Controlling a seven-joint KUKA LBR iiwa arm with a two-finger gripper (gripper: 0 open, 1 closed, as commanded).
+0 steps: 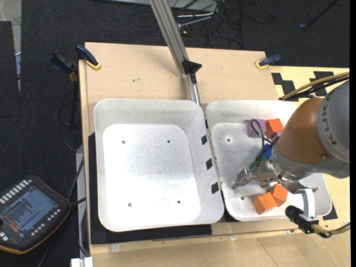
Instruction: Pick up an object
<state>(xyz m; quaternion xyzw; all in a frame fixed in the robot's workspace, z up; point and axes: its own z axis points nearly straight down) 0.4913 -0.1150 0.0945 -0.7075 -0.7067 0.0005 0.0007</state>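
Two orange blocks (271,198) are seen lying touching each other near the front edge of the right bin (233,118), with a third orange block (274,126) and a purple object (255,128) set together toward the bin's far side. The pincer (248,178) is lowered into the right bin just left of the front pair of blocks, its metal fingers pointed toward the bin's left wall; whether they are spread or closed cannot be told, and nothing is seen gripped between them. Coloured wires are seen running from the wrist down to the pincer. The arm (328,132) is reached in from the right, its orange band bent low over the bin so that the bin's right portion is covered. Between the pincer and the left wall a strip of bare bin floor is left open. The left bin (111,115) is set edge to edge with the right one, black tabs being visible along the shared rim. Both bins are carried on a tan counter (139,65), with bare board left behind them and clamps fixed at its far corners. A slanted metal pole (169,24) is seen descending to the counter's rear, and a handheld control pendant (28,213) is laid on the dark floor at lower left.
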